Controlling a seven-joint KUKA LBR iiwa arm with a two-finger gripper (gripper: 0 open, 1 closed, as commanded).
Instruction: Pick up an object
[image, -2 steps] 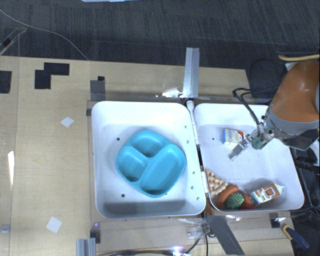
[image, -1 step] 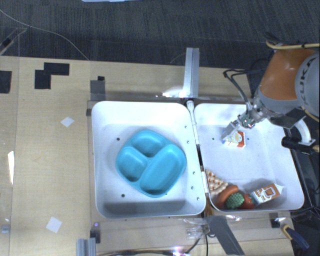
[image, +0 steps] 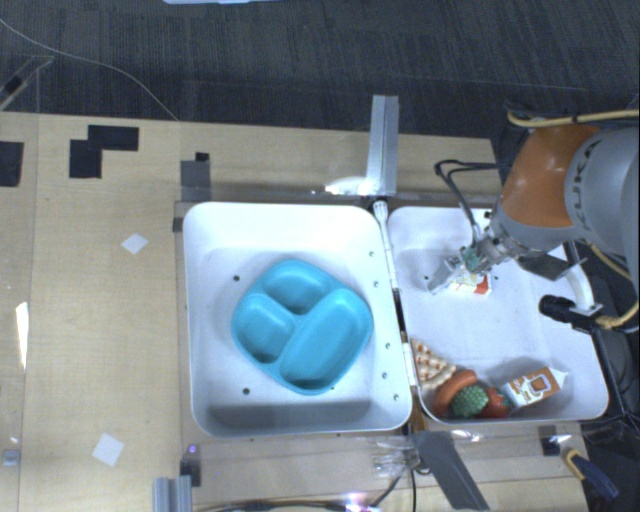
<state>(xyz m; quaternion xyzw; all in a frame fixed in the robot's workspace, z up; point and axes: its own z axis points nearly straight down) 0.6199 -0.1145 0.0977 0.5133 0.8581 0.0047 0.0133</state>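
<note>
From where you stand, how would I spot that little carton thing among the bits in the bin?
Find the right-hand white bin, the one the grey and orange arm reaches into. Follow its near edge to the right-hand corner, where a few small items lie together. The small carton is the boxy orange and white one at the right end of that group, lying beside the rounded red and green play food.

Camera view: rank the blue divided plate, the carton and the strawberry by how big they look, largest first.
1. blue divided plate
2. carton
3. strawberry, though things beside it partly hide it, so this is less sure.
</note>
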